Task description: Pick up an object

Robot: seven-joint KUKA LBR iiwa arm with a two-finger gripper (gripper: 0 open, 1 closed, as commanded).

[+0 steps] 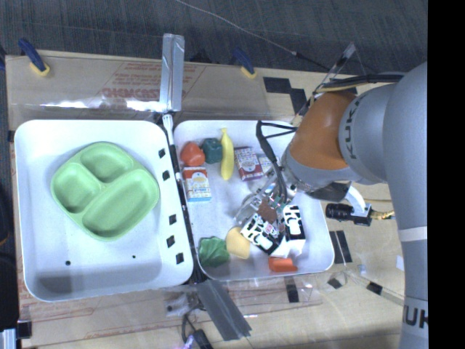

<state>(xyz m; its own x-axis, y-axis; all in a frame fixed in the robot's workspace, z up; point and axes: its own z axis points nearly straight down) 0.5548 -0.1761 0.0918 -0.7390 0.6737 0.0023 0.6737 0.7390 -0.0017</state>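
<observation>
Two white bins (29, 195) share the bench; the gripper (263, 213), its grip state unclear, hovers over black-and-white cartons (290, 224) in the right bin.

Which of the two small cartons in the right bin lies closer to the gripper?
The red-and-white carton, right of the banana; the orange one lies by the bin's left wall.

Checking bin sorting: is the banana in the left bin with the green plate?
No, the banana lies in the right bin; the green plate sits in the left.
</observation>
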